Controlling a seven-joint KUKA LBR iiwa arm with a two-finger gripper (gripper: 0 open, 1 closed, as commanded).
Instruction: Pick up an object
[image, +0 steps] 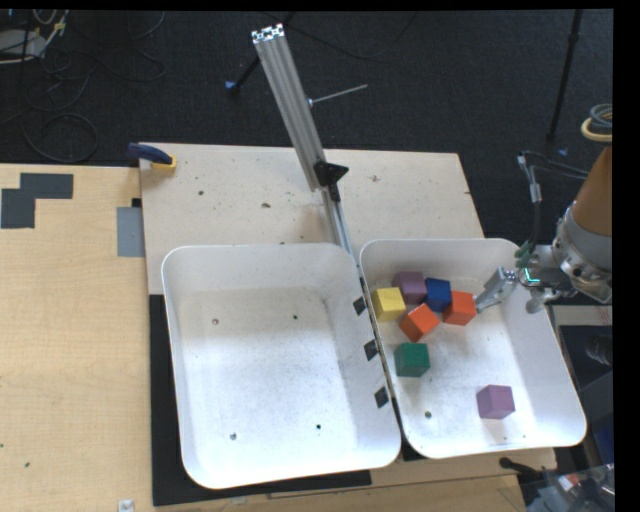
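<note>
My gripper (492, 293) sits right of the frame's middle, inside the right white bin (560, 400). I cannot tell how it is set. The small red-orange block (460, 308) is just beside it, easy to reach.

I see two white bins, the left bin (190, 300) speckled with dark flecks, and the right bin (540, 390) holding a yellow cube (389, 302), a mauve cube (409, 284), a blue cube (438, 293), two orange-red cubes (421, 321) and (460, 308), a green cube (411, 359) and a lilac cube (495, 401). My arm's gripper (492, 293) is silver-grey beneath an orange band (601, 195), over a pale tan bench (240, 195).
</note>
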